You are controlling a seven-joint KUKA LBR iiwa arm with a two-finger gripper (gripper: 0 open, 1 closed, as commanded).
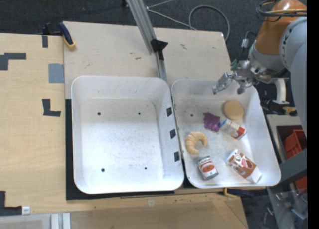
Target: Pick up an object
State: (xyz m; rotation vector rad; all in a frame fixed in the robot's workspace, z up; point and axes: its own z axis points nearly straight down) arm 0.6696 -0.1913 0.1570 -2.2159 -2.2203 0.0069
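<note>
We see the gripper point(230, 86) spread wide and holding nothing, over the far rim of the right bin point(264, 123). In that bin lie a tan round cookie point(233, 109), a purple scrap point(212, 121), a small carton point(233, 129), a croissant point(195, 141), a red can point(207, 167) and a brown carton point(242, 165). The left bin point(79, 123) sits alongside.

A: What lies in the right bin point(259, 123)?

B: A tan round disc point(233, 109) at the far side; a purple crumpled piece point(212, 121) and a small white-and-red carton point(233, 129) just below it.

A: And nearer the front?

B: A croissant point(196, 142), curved; a red-labelled can point(207, 167) on its side; a brown-and-white carton point(242, 165), tilted.
</note>
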